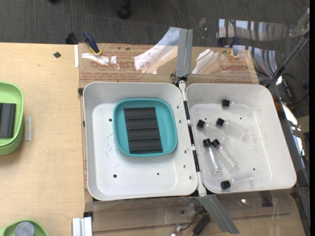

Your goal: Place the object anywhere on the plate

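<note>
A teal square plate (121, 132) lies in the left white bin (98, 166), with a dark ribbed rectangular block (142, 129) resting on its middle. The right white bin (275, 146) holds several clear plastic vials with black caps: one at the top (231, 103), a pair lying side by side near the centre (216, 154), one by the left wall (203, 125), another beside it (222, 124), and one at the bottom (232, 183).
A green tray (15, 107) with a dark object sits at the left edge of the wooden bench. A green-rimmed object (24, 228) shows at the bottom left. Cardboard and clear plastic sheeting (147, 60) lie behind the bins.
</note>
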